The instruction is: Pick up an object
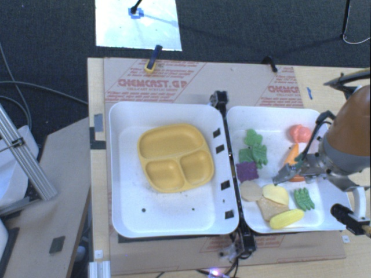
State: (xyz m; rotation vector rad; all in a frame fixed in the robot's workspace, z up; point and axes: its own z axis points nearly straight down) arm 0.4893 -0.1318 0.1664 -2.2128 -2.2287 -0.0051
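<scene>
The right bin (272,116) holds several toy foods. Among them are a green leafy piece (254,147), a purple piece (247,170), a pink piece (301,133) and an orange carrot-like piece (293,153). Nearer the front lie a beige round (251,191), a yellow wedge (277,194), a small green piece (304,199), a tan slice (267,209) and a yellow oblong (286,218). My gripper (287,174) is low in this bin, just below the orange piece and above the yellow wedge. The arm's body hides the bin's right side.
The left bin (124,172) holds a yellow three-compartment plate (175,157). A black hinge strip (227,155) runs between the bins. Both bins rest on cardboard (191,80). A metal frame (23,155) stands at the far left.
</scene>
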